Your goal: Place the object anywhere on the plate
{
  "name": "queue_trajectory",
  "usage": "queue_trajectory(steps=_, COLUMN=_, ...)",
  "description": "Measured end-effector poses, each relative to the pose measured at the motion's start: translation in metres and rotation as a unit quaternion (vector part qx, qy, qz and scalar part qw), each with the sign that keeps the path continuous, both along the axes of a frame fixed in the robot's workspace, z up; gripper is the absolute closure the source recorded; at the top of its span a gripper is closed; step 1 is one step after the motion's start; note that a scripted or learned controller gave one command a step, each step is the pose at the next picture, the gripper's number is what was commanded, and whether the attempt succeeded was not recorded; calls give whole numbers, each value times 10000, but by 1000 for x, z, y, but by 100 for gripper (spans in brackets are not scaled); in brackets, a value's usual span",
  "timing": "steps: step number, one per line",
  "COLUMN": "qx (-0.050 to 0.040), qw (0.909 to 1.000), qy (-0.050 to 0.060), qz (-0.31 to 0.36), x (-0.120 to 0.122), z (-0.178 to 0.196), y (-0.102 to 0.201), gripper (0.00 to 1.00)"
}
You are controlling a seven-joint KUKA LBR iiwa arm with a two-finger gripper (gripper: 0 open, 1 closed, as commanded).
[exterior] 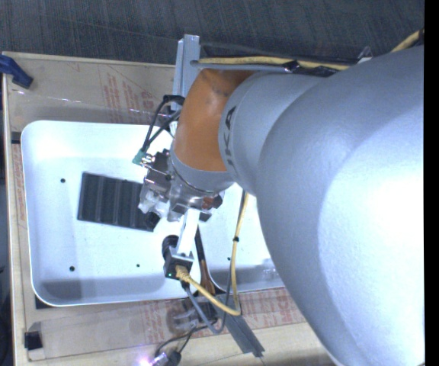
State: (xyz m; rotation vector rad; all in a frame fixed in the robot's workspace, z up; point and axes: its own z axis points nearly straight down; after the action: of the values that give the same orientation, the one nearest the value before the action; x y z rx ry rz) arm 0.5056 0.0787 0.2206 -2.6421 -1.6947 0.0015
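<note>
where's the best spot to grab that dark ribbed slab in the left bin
Probably the dark ribbed slab is best gripped across its short width near the exposed left end, coming straight down. It lies flat on the left bin floor, and the arm covers its right end.

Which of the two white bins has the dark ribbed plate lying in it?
The left bin, the one seen almost whole. The dark ribbed plate lies flat on its floor. The right bin is mostly hidden under the grey arm.
</note>
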Motion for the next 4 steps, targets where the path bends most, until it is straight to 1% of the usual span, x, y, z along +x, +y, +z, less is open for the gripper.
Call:
queue_trajectory(steps=1, qx=-13, qw=9570, qy=40, qz=-2900, x=-31, z=-45, y=34, gripper=100)
queue_trajectory(steps=2, qx=0, qw=9768, qy=8, qz=-2142, x=-30, z=72, y=37, gripper=100)
queue_trajectory(steps=3, qx=-21, qw=9846, qy=35, qz=-1749, x=-31, z=-39, y=79, gripper=100)
queue_trajectory(steps=4, qx=0, qw=9985, qy=3, qz=-554, x=-30, z=81, y=96, gripper=100)
